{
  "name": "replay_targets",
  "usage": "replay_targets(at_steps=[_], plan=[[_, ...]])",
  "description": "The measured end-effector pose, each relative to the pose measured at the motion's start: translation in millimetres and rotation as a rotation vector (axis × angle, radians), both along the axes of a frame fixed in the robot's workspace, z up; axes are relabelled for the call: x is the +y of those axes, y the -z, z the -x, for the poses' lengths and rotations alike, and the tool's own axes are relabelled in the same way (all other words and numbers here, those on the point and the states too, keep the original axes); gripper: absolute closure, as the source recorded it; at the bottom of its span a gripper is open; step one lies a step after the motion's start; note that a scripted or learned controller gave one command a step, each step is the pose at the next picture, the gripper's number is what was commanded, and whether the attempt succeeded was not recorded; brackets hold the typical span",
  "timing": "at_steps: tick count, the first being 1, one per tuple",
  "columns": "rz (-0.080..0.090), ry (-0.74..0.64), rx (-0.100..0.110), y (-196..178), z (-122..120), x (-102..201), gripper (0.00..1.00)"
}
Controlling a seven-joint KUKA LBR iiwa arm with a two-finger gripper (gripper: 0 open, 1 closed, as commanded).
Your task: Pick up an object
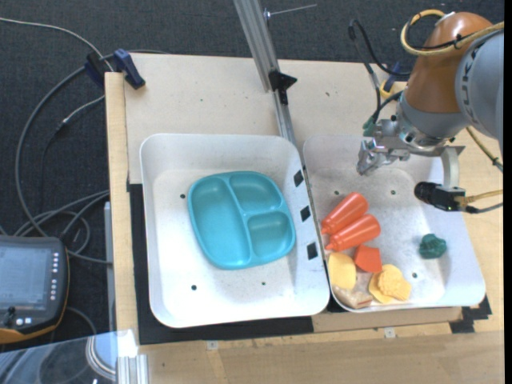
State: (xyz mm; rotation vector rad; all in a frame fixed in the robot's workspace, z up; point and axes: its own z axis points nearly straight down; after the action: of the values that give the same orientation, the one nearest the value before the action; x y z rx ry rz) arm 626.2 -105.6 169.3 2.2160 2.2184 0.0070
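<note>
My gripper (370,162) hangs over the far left part of the right bin (472,274), with bare bin floor under it and nothing seen between its tips. Two orange cone-shaped pieces (350,221) lie side by side just in front of it, nearer the bin's middle. Below them are a small red-orange block (368,258), a pale yellow piece (342,272) and a ridged yellow piece (391,282) in the near left corner. A small dark green object (433,246) sits alone toward the right wall.
The left bin (160,214) holds a teal divided plate (240,218). A metal pole (260,34) slants down to the wall between the two bins. Cables and a handheld screen (28,282) lie off the bench at left.
</note>
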Motion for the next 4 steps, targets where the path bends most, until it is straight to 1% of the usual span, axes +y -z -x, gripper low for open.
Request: replay_targets(at_steps=[1,2,3,4], plan=[[0.000,0.000,0.000,-55,-2,0,1.00],[-0.003,-0.003,0.011,-52,18,44,1.00],[-0.003,-0.004,0.012,-46,37,95,1.00],[-0.004,-0.006,0.007,-62,48,143,1.00]])
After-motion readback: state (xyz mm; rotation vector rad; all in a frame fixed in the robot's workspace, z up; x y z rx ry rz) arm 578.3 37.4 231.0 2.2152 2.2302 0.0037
